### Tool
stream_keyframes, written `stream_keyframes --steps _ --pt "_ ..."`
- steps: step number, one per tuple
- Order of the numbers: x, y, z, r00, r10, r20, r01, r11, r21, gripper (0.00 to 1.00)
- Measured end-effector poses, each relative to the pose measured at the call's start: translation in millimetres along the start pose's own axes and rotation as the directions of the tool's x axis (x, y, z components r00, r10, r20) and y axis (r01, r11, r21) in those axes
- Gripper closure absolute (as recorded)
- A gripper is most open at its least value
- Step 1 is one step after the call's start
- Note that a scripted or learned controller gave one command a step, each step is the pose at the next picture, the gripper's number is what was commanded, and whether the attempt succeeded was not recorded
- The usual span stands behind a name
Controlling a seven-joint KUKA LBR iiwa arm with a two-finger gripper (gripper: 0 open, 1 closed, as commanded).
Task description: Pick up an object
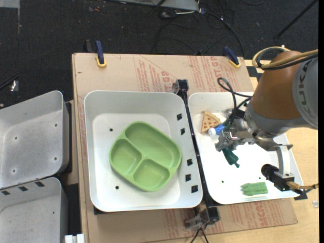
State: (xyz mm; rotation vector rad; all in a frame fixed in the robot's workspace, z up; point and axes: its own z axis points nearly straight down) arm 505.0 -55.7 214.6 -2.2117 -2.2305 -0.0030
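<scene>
The arm (283, 95) covers part of the right bin (217, 186); the gripper (228, 142) seems partly hidden.

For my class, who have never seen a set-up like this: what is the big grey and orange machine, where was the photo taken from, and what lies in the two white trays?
The photo comes from one fixed camera above the bench, looking down at a slant. The grey and orange machine is a robot arm reaching in from the right. At its end sits a two-finger gripper, low over the right white bin. In that bin lie a tan waffle-patterned triangle, a small blue and white piece, a dark green object right under the gripper, and a light green ridged block. The left white bin holds a light green plastic plate with three compartments. Whether anything is actually held cannot be told here.
</scene>
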Motion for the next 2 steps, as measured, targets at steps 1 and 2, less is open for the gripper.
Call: stream_keyframes --steps 1,2 --pt "52 -2 -14 1.0 0.002 0.001 -0.002 1.0 0.0 1.0" --pt "117 0 -15 1.0 -0.001 0.0 0.001 1.0 0.001 1.0"
